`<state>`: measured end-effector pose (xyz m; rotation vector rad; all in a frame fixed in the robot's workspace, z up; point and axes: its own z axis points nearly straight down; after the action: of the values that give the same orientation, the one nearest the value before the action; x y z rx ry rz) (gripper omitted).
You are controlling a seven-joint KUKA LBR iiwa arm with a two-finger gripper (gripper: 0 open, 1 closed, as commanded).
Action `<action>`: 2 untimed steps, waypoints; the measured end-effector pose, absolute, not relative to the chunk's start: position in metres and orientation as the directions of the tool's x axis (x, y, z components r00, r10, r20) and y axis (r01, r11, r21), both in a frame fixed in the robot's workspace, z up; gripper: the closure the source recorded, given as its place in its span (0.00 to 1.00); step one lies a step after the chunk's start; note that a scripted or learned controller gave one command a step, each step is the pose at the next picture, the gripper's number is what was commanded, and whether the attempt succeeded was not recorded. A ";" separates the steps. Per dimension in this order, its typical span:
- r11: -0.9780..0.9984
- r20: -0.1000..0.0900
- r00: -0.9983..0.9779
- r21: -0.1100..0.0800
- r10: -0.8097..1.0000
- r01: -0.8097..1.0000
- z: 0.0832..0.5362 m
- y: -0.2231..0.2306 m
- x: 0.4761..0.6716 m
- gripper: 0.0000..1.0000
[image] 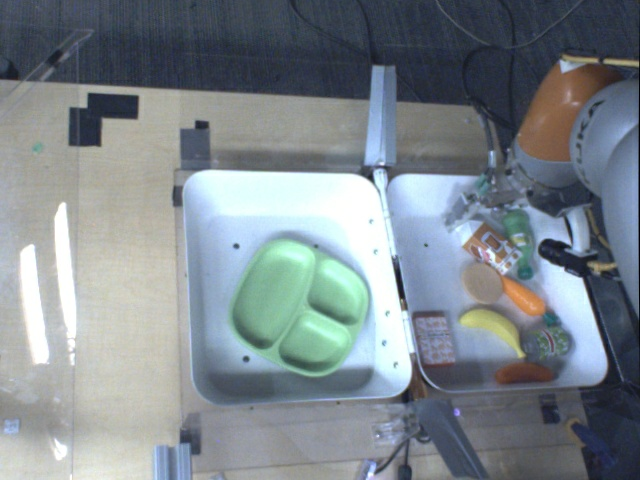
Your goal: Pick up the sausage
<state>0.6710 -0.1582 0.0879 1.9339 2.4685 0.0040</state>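
1. The bench (100, 298) is carrying two shallow white bins side by side, with a metal bar (380, 118) standing at the seam between them.
2. The left bin (200, 268) is holding a green divided plate (300, 306), which is lying flat near the bin's middle, turned at a slant.
3. The arm (580, 118) is reaching in from the right, its orange band sitting above the far corner of the right bin (420, 208).
4. The gripper (492, 190) is hanging over the far part of the right bin, just above a cluster of small items; whether its fingers are open or closed cannot be told, and nothing is seen held between them.
5. A yellow banana (492, 328) is lying in the near half of the right bin, between a brown patterned box (434, 336) and a green mottled ball (547, 343).
6. An orange carrot (523, 296) is lying at a slant beside a tan round disc (483, 284).
7. A red-and-white packet (490, 248) is resting just beside a green bottle (518, 232), both near the gripper.
8. The sausage (524, 373), reddish and oblong, is lying along the near wall of the right bin, just beside the green ball and well apart from the gripper.
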 end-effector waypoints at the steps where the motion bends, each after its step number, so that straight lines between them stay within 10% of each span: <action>1: 0.356 -0.003 -0.356 0.009 0.934 0.934 0.088 -0.123 0.636 0.00; 2: 0.389 0.001 -0.389 0.003 0.921 0.921 0.098 -0.147 0.670 0.00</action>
<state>0.6700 -0.1470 0.0979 1.7356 2.6182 0.0045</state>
